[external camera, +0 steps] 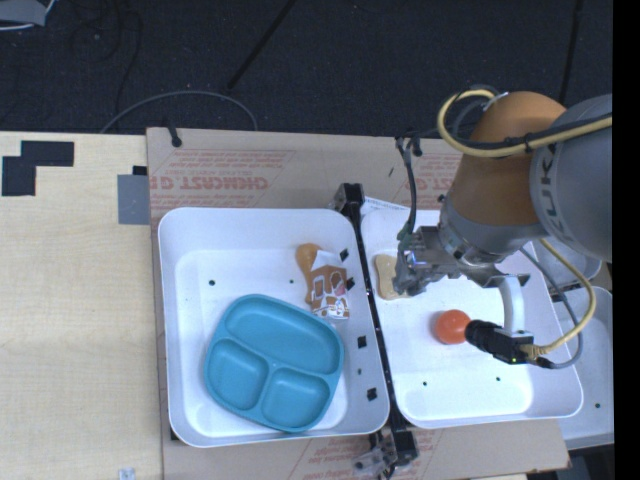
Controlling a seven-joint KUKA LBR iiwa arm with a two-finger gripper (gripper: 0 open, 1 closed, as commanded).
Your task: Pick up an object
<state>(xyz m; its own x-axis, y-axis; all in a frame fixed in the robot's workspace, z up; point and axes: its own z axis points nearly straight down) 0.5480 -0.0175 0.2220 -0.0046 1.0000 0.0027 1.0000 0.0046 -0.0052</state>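
**Gripper low over the tan piece in the right bin**

My gripper (408,280) sits at the tan, flat object (385,274) by the right bin's (560,408) left wall; I cannot tell its opening. That piece looks light, thin, awkward to pinch. The orange ball (451,326) nearby looks rounder, firmer, likelier to roll.

Left bin (185,268): blue divided tray (272,362), small printed packet (328,294) beside it.
Right bin (470,393): orange ball (451,325), pale flat object (386,274).
Gripper (408,276): low over the pale flat object.
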